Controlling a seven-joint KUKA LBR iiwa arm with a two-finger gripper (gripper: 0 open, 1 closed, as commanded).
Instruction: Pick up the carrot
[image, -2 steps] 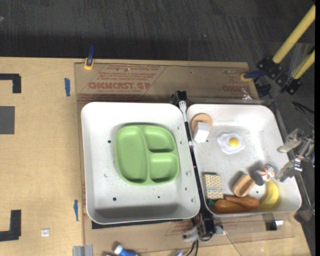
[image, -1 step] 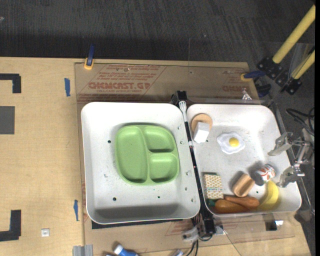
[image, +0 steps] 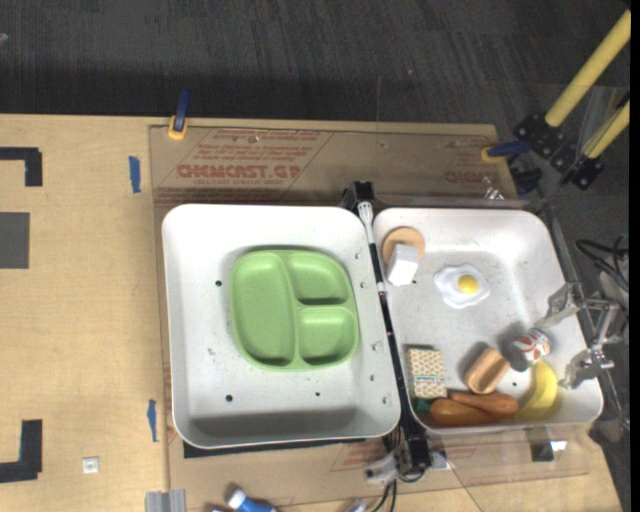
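Along rt bin's (image: 500, 222) near wall, carrot (image: 473, 406), left of banana (image: 541, 389).

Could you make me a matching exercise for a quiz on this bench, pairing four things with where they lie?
Things:
1. carrot
2. fried egg
3. green divided plate
4. banana

Places:
A. middle of the left bin
B. along the near edge of the right bin
C. near right corner of the right bin
D. middle of the right bin, toward the far side

Pairs: 1-B, 2-D, 3-A, 4-C
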